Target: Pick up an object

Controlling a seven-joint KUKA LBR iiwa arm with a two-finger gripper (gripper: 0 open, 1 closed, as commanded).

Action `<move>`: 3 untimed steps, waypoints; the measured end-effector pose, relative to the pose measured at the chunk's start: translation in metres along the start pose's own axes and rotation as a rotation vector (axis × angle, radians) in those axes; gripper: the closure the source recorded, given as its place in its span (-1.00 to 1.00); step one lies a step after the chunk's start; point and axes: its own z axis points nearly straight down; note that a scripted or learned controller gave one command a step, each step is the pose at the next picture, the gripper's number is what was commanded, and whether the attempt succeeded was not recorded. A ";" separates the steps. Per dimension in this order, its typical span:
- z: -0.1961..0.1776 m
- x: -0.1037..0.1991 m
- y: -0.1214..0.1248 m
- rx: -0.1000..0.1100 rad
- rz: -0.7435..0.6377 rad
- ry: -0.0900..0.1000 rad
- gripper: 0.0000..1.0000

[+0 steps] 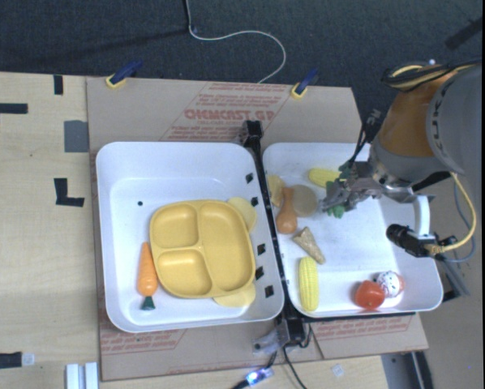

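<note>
Overhead, two white bins sat side by side on cardboard: the left bin (113,164) and the right bin (425,298). One grey arm (437,128) with an orange band reached in from the right. Its gripper (337,197) hung low over the upper middle of the right bin, near a pale round object (305,200) and just below a yellow banana-like piece (324,175). Gripper was dark and small; whether it was spread or pressed together could not be told, and nothing was visibly pinched in it.

Left bin count: one yellow divided tray (202,245) with three compartments, one carrot (147,272) lying along the tray's left edge, and pale yellow pieces poking out from under the tray, one at the upper right (244,209) and one at the bottom (234,298).

Right bin count: one orange-brown gourd-like piece (287,213) near the left wall, touching the pale round object; one tan wedge (308,245) below it; one corn cob (308,284) upright along the lower left; one red tomato-like item (370,294) touching one white round item (389,284) at the lower right. One more yellow scrap (273,187) lay against the dividing wall.

Outside: two blue-yellow clips (122,74) at the cardboard's top corners, and one white cable (242,35) looping across the dark floor.
</note>
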 end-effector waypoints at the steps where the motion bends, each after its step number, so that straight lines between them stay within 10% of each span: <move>1: -0.049 -0.006 0.008 -0.002 0.000 -0.001 1.00; 3: -0.092 0.043 -0.015 0.005 -0.003 0.001 1.00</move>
